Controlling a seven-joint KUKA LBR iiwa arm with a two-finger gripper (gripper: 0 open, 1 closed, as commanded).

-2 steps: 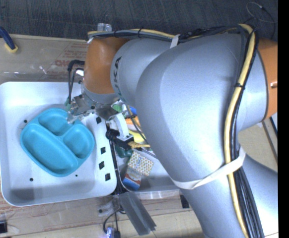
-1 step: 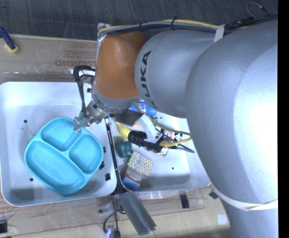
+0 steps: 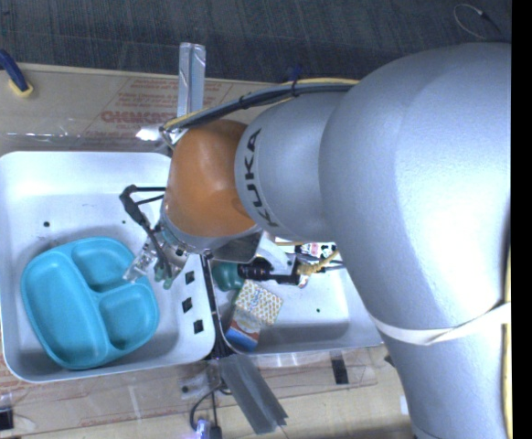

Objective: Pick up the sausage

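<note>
My gripper hangs low in the left bin, just past the right edge of a blue three-part plate. The fingers point down to the left, and I cannot tell how they stand or whether anything is between them. No sausage shows; the arm covers much of both bins.
The big grey arm and its orange band cover the middle and right of the view. In the right bin lie a patterned carton, a blue object at its lower end and a small colourful object.
</note>
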